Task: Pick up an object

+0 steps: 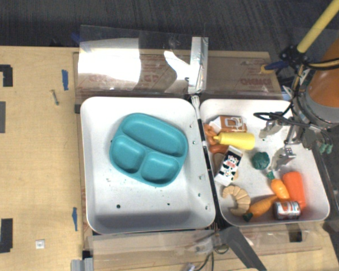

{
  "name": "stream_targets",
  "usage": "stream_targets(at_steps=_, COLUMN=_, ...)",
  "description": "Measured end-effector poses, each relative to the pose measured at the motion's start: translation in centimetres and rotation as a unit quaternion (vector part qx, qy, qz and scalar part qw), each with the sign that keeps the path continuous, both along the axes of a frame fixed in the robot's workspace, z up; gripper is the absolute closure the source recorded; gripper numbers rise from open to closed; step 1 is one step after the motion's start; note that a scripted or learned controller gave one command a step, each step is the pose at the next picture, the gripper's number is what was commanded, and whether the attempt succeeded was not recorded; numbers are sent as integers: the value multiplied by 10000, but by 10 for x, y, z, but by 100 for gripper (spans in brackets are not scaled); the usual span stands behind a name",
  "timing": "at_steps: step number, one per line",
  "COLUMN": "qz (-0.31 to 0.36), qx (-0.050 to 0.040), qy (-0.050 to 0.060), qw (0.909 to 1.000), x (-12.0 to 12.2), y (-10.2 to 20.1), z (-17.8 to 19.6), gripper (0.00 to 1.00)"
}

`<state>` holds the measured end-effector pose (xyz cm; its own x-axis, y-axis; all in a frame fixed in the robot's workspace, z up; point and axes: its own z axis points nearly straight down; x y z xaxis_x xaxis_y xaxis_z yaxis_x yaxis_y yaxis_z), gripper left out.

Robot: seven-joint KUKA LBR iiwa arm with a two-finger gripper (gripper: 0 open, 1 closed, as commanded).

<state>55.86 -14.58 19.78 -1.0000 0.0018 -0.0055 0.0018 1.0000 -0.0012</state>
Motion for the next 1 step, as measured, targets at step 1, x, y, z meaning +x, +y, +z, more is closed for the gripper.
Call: stream_targets(at_steps=1, qz=-622, qx=-2, qy=-37, qw=9981, x=30, y=7, z=-86, gripper=0)
